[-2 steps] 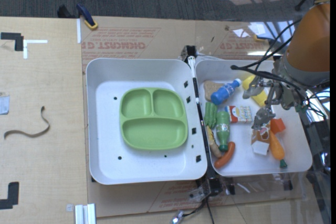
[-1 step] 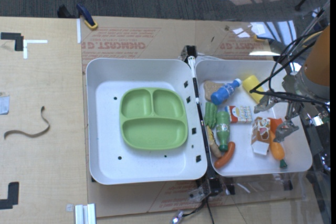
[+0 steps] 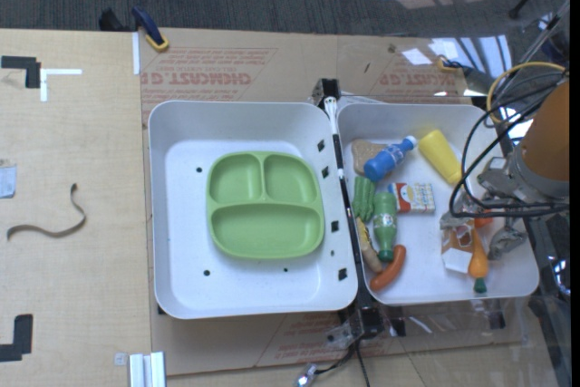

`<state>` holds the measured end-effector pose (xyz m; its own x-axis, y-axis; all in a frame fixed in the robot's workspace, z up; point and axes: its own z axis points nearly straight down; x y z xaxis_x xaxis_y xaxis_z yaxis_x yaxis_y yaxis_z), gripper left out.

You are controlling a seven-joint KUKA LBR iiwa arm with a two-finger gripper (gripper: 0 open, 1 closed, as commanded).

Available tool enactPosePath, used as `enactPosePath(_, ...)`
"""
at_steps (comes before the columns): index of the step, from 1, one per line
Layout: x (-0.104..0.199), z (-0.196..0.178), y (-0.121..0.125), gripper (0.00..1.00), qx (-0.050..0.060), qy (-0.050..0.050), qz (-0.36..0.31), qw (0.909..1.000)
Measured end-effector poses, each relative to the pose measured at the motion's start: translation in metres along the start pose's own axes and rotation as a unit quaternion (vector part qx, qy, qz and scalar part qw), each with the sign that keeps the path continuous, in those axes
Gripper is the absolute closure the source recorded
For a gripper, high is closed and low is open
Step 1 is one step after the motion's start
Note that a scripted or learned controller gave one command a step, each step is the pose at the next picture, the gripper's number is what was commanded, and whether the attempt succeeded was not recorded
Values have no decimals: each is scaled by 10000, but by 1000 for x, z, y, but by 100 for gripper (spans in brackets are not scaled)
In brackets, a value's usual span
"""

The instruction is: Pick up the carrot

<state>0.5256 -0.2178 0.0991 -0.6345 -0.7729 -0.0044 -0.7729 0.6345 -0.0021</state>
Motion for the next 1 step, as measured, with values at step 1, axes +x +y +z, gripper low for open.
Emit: enactPosePath(1, 21, 4, 25, 0, 28, -23, -1096, 9940)
